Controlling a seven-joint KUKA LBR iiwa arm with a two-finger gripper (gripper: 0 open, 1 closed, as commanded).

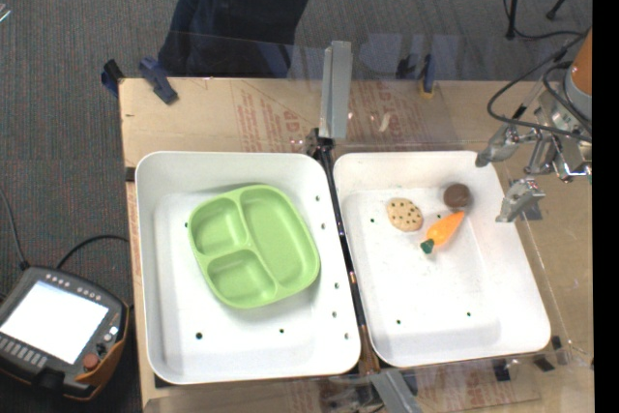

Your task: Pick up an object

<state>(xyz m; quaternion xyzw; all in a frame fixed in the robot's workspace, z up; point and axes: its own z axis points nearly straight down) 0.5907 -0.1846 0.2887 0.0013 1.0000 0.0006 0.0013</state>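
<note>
Carrot [444,231] beside cookie [404,214], lettering unreadable

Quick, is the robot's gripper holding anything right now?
Gripper: open, holding nothing, at the right bin's far right edge.

The gripper [511,179] is hanging over the right bin's [455,343] right rim, fingers spread. Just left of the fingertips, the way is being blocked by a brown round piece [457,196], a toy carrot [443,232] and a cookie [404,214], clustered closely. Below the fingers, bare bin floor is being left open.
</note>
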